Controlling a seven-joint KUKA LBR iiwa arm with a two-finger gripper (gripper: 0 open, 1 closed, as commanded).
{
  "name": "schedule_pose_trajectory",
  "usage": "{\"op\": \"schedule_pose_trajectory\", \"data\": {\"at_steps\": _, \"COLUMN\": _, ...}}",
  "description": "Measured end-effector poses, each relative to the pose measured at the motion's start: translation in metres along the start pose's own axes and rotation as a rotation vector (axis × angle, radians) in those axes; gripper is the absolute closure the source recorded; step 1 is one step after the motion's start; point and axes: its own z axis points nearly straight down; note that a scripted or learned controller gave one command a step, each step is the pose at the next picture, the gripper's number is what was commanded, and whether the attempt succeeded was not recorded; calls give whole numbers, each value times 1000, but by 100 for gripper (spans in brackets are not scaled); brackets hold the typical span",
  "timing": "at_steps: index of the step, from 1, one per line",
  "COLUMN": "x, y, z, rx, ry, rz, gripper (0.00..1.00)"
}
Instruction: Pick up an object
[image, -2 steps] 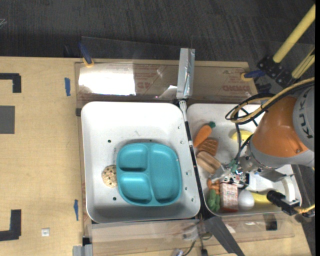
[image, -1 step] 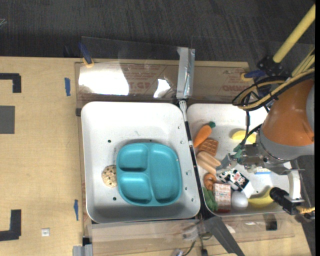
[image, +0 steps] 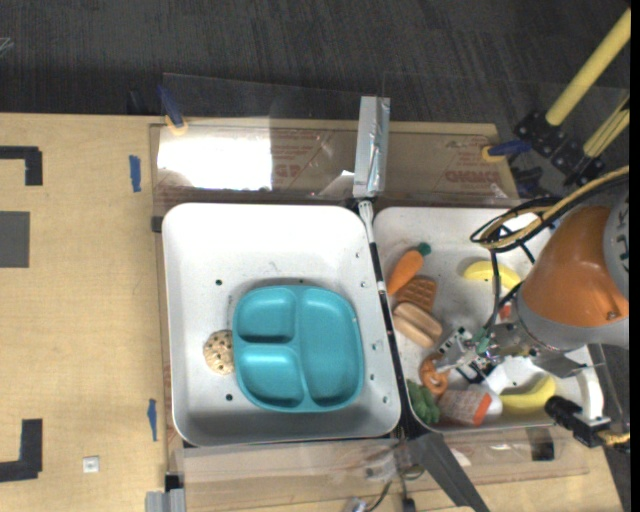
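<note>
Pincer (image: 458, 352), grip unclear, hovers by carrot (image: 405, 271) pointing up-right.

The divided plate (image: 298, 346) is teal; both bins (image: 262, 235) are white. The carrot (image: 405, 271) is orange, the banana (image: 528, 395) yellow.

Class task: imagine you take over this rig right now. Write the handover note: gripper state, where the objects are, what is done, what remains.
Gripper: low in the right white bin over the cluttered toy food; grasp cannot be confirmed.
Right bin: orange toy carrot, brown bread-like pieces, yellow lemon-shaped toy, yellow banana-shaped toy.
Left white bin: teal divided plastic plate, with a small speckled cookie beside it.
Done: arm has reached the pile.
Left: secure one object and lift it.
</note>
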Motion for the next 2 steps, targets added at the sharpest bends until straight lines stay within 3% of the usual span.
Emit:
{"op": "schedule_pose_trajectory", "data": {"at_steps": 1, "x": 2, "y": 32, "z": 1, "rx": -1, "ry": -2, "rz": -469, "gripper": 0}}
{"op": "schedule_pose_trajectory", "data": {"at_steps": 2, "x": 48, "y": 54, "z": -99, "rx": -2, "ry": 2, "rz": -476, "gripper": 0}}
